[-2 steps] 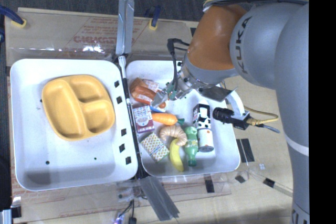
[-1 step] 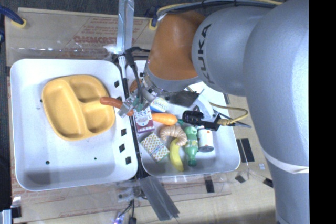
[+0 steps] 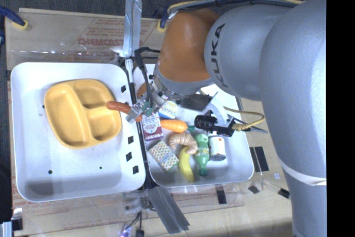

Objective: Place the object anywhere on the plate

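Observation:
A yellow plate (image 3: 77, 114) with compartments lies in the left bin (image 3: 33, 175). A red-orange sausage (image 3: 116, 106) hangs over the plate's right rim, pointing left. Its right end sits between the fingers of my gripper (image 3: 135, 111), which is shut on it. The gripper is above the wall between the two bins, with the grey arm and its orange band reaching in from the right and covering the back of the right bin.
The right bin (image 3: 241, 166) holds a carrot (image 3: 175, 125), a dark red box (image 3: 151, 126), a croissant (image 3: 183, 141), a banana (image 3: 186, 167), a green bottle (image 3: 202, 156), a white can (image 3: 217, 149) and a checkered packet (image 3: 163, 155).

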Controlling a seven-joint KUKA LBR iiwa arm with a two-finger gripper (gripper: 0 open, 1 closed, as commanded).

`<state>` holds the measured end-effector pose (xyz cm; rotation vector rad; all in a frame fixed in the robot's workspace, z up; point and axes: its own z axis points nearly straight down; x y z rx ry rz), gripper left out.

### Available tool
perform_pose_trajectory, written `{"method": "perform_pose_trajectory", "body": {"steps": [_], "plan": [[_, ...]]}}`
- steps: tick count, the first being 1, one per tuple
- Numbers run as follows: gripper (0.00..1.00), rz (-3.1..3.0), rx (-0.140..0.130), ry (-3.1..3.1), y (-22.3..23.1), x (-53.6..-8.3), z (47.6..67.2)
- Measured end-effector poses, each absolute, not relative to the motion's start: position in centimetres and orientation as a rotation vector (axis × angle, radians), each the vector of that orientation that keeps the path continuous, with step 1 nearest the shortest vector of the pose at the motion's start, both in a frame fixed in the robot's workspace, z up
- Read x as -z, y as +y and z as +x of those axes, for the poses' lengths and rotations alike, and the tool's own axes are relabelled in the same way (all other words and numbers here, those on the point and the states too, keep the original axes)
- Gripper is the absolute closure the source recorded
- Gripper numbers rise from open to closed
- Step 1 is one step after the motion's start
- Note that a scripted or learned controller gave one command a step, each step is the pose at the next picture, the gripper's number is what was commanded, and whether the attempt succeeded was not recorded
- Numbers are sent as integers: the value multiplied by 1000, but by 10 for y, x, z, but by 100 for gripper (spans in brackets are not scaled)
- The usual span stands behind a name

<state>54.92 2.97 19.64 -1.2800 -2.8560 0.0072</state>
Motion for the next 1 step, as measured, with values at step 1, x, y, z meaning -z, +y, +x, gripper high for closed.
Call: {"method": "perform_pose_trajectory", "body": {"steps": [1], "plan": [[0, -1280, -7, -2856, 30, -196, 549]]}}
